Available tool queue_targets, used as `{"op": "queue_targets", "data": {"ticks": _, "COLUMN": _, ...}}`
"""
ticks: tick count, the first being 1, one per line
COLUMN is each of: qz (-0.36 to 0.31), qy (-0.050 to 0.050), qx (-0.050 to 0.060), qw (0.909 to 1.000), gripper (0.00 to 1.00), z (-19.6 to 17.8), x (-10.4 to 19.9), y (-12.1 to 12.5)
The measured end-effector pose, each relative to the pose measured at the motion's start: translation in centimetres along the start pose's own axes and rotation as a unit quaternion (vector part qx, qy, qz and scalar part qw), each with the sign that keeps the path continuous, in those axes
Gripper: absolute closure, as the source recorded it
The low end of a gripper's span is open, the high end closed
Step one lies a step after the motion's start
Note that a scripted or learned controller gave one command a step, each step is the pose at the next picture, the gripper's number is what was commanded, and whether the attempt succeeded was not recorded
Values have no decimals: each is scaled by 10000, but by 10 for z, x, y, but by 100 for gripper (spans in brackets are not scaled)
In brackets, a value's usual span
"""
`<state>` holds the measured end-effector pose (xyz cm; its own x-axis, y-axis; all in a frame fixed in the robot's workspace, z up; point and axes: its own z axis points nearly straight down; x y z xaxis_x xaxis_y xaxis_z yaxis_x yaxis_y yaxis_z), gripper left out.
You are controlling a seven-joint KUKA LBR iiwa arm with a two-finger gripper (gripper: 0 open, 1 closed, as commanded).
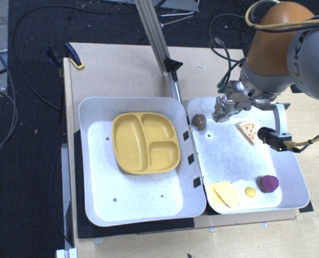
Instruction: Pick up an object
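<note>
My gripper (222,113) hangs over the back of the right bin (288,168), its tip just right of a small brown ball (199,122) at the bin's back left corner. A pizza-slice toy (248,131) lies to the gripper's right. Along the bin's front lie a pale yellow wedge (225,193), a small yellow ball (249,192) and a purple lump (268,183). Nothing shows between the fingers.
The left bin (98,192) holds a yellow divided plate (146,142). A metal pole (154,31) slants down to the gap between the bins. The arm's orange band (280,34) and a black cable fitting (270,137) overhang the right bin's back right.
</note>
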<state>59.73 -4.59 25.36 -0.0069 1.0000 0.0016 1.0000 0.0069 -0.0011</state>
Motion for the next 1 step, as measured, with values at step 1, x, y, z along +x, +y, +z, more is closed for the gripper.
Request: {"op": "queue_targets", "data": {"ticks": 1, "qz": -5, "qy": 2, "qx": 6, "qw": 10000, "gripper": 100, "z": -4, "x": 50, "y": -24}}
